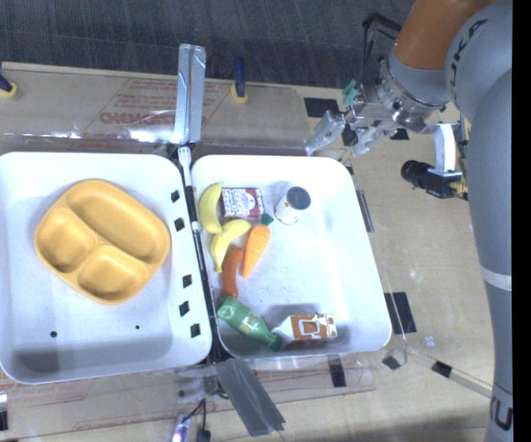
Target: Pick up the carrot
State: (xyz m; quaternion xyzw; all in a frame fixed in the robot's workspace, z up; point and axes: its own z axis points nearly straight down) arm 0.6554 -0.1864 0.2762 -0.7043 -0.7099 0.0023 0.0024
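carrot point(256, 249) lies in the right bin point(368, 274), left of its middle, tip pointing near-left, touching 2 bananas point(217, 224) and a sausage-like orange piece point(232, 272). gripper point(337, 134) hangs past the bin's far right corner, well apart from the carrot, up and to its right; fingers look spread, nothing between them. small carton point(242, 201) and orange juice box point(313, 327) have print too small to read. green bottle point(247, 323) near edge. left bin holds a yellow tray point(101, 239).
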